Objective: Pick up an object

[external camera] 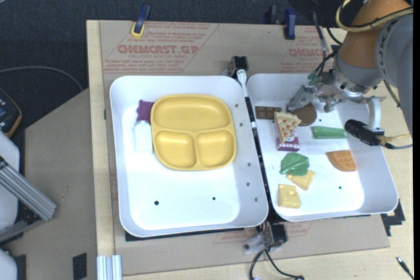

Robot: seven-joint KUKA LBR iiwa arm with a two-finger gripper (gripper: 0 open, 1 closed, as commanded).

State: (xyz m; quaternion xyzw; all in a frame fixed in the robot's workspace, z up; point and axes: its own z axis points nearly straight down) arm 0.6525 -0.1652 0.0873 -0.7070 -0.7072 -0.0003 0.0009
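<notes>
The right bin holds several toy foods. A pizza slice lies near its left wall, a brown disc sits just right of it, and a green bar lies further right. My gripper hangs low at the back of this bin, just behind the brown disc. Its fingers stand open with nothing between them. Toward the front lie an orange-brown cookie, a green leaf and two yellow cheese pieces.
The left bin bears a yellow divided plate, with a white bottle with a purple cap against its left side. A brown bar lies by the right bin's left wall. Clamps hold the board's back edge.
</notes>
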